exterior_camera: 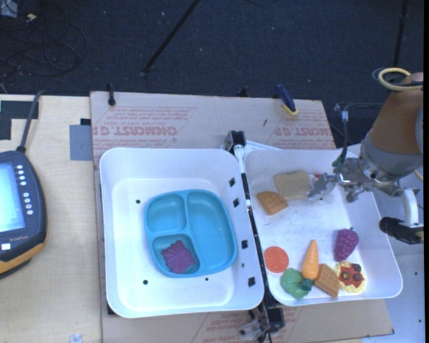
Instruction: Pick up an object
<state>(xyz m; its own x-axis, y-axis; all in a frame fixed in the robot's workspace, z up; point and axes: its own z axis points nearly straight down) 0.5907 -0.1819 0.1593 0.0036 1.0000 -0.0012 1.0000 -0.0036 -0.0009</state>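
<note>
Glossy blue plastic tray (200,224) in smooth white plastic bin (121,191) on cardboard (150,123).

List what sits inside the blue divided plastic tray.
The blue divided plastic tray holds one purple, crinkly food-like piece in its lower-left compartment. The other two compartments show bare blue plastic. Anything beneath the purple piece is covered.

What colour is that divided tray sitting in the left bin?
Light blue. The divided tray shows plainly in the camera view, lying in the left bin, with a purple piece in one compartment.
</note>
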